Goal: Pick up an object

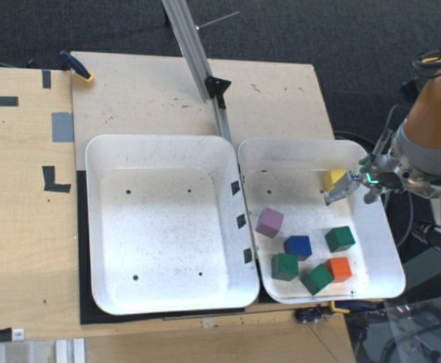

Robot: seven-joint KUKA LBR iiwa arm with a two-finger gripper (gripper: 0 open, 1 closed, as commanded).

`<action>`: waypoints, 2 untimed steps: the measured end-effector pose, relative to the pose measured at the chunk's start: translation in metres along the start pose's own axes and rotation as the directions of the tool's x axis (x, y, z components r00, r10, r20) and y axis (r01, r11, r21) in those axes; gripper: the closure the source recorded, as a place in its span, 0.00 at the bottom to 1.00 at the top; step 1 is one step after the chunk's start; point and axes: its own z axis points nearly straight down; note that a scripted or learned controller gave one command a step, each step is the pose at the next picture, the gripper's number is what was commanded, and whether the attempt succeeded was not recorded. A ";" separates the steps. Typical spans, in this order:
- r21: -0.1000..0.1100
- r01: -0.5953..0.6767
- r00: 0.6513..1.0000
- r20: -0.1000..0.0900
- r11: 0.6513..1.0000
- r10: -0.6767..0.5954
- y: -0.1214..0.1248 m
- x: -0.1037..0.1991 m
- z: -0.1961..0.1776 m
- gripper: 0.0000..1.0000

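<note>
The two-finger gripper is seen spread open beside the small yellow block in the right white bin — nothing is held; the block could be nudged away.

Arm enters from right, orange band above grey wrist. Gripper low over right bin's right edge, near back corner. Fingers spread apart, nothing between them.
</note>
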 end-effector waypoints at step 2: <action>0.001 0.000 1.000 0.001 1.000 0.000 0.010 -0.002 0.050 0.00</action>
